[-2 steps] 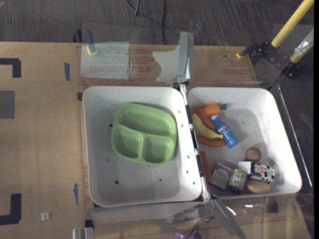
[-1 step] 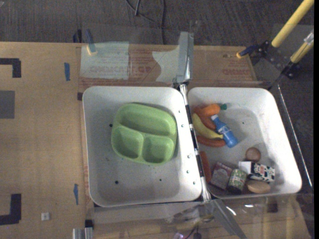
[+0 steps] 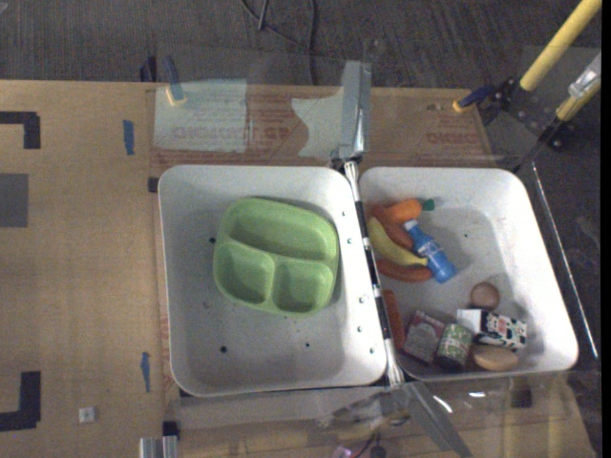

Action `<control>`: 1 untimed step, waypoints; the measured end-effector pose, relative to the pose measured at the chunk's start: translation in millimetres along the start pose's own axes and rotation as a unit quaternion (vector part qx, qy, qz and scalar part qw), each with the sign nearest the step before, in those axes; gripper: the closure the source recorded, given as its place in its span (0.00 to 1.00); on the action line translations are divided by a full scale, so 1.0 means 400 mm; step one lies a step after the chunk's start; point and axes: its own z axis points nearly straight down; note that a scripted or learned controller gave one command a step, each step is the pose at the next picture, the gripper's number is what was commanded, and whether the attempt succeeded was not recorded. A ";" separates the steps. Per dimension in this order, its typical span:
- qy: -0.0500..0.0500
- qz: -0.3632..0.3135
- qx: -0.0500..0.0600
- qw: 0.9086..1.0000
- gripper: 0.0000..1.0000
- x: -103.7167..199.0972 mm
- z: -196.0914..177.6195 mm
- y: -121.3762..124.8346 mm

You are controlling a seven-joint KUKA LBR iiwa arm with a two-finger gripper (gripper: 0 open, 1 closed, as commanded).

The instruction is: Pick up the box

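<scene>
A small white box with black patches lies on its side near the front right corner of the right bin. A dark reddish box lies at that bin's front left, close to the divider. Between the two stands a green can, touching or almost touching both. A tan rounded piece sits just in front of the white box.
The right bin also holds a carrot, a banana, a blue bottle, a red sausage and a brown disc. A green divided plate lies in the left bin. A yellow pole stands at the back right.
</scene>
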 end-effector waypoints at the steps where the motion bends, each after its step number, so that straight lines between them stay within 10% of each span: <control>1: -0.005 -0.001 -0.003 1.000 1.00 -0.002 -0.033 0.003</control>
